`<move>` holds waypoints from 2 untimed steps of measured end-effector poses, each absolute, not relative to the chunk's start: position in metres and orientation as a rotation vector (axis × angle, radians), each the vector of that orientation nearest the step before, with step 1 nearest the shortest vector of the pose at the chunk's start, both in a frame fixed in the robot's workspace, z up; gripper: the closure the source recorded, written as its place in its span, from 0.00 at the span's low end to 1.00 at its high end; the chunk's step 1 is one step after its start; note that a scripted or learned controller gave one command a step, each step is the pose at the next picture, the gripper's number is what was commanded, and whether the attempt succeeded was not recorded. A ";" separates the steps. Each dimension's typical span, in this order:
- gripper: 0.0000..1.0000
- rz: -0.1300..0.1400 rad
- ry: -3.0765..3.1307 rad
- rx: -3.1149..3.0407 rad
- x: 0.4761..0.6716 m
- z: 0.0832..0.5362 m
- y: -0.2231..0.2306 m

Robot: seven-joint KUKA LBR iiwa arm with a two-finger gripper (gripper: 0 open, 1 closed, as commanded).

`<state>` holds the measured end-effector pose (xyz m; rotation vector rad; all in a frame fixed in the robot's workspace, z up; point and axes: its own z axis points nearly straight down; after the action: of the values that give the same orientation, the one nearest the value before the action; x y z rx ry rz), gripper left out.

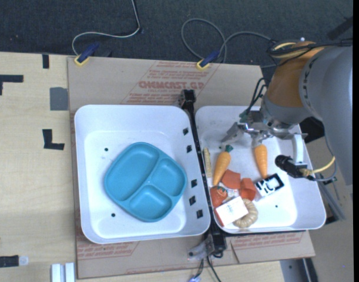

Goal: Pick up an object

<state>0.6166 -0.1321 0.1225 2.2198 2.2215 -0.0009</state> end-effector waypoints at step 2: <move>0.00 0.001 2.219 2.218 0.629 0.086 -0.104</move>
<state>0.6294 -0.1042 0.0859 2.2177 2.2190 0.0015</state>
